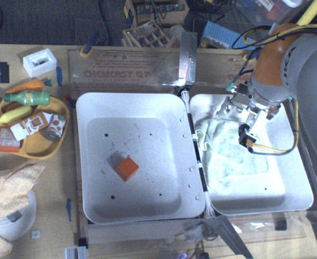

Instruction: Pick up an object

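Note:
An orange block [128, 168] lies in the left bin [94, 117], a little left of its middle. A crumpled pale green cloth [226, 147] covers much of the floor of the right bin [293, 193]. My gripper [235, 108] hangs over the back of the right bin, right above the far edge of the cloth, at the end of the grey arm with its orange band [271, 53]. The wrist and its cables hide the gripper's tip. Nothing is seen lifted off either bin's floor.
A yellow bowl [40, 147] with a green bottle, a banana and packets stands left of the bins. A white box [40, 62] sits at the back left. A pale cloth heap [7, 193] lies front left. A yellow cable [266, 149] loops beneath the wrist.

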Motion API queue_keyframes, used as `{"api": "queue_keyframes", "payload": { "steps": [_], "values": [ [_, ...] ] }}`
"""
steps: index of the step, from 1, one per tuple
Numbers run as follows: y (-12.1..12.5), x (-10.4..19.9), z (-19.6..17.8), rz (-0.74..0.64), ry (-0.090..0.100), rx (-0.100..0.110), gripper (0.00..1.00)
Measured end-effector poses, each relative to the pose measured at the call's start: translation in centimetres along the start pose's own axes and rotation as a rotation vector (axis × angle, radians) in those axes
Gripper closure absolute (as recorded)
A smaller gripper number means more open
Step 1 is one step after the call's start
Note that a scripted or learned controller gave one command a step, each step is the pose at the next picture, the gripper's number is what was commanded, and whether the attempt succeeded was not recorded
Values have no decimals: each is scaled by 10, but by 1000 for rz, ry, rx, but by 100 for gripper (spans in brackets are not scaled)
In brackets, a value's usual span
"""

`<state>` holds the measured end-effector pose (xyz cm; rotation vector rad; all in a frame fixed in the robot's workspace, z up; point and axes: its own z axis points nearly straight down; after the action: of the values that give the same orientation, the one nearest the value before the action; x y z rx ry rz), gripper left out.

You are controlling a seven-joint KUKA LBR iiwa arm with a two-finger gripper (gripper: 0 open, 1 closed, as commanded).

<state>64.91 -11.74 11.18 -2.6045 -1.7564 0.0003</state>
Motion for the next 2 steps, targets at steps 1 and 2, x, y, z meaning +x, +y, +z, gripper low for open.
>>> {"api": "queue_keyframes", "payload": {
  "steps": [1,2],
  "values": [
    [-20,-53,-40,-66,0,2,0],
    [4,-56,-32,429,-1,-1,0]
  ]
}}
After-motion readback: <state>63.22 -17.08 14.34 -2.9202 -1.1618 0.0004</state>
